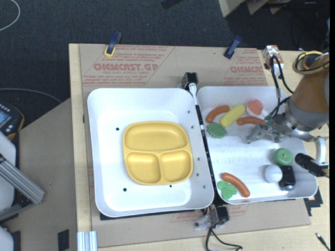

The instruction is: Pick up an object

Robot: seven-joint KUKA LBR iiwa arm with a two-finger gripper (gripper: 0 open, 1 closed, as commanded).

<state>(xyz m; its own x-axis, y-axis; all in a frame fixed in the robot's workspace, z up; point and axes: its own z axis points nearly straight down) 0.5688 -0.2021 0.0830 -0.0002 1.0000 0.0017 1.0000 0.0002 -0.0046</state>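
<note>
Nearest the camera in the right-hand shallow white bin [238,158], an orange toy sausage [235,183] lies touching a green leafy toy vegetable [226,191]. Toward the right a white ball [272,173] sits just beside a green toy apple [283,156]. The left-hand shallow white bin [104,140] holds a yellow three-compartment plastic plate [157,151]. Beyond the apple, the grey arm's gripper [257,135] hangs low over the right bin, near a second orange sausage [250,121]; whether its claw is apart or together cannot be told. Farther back lie a green toy broccoli floret [216,130], a yellow toy corn cob [232,115], a third orange sausage [216,112] and a pinkish round piece [255,107].
</note>
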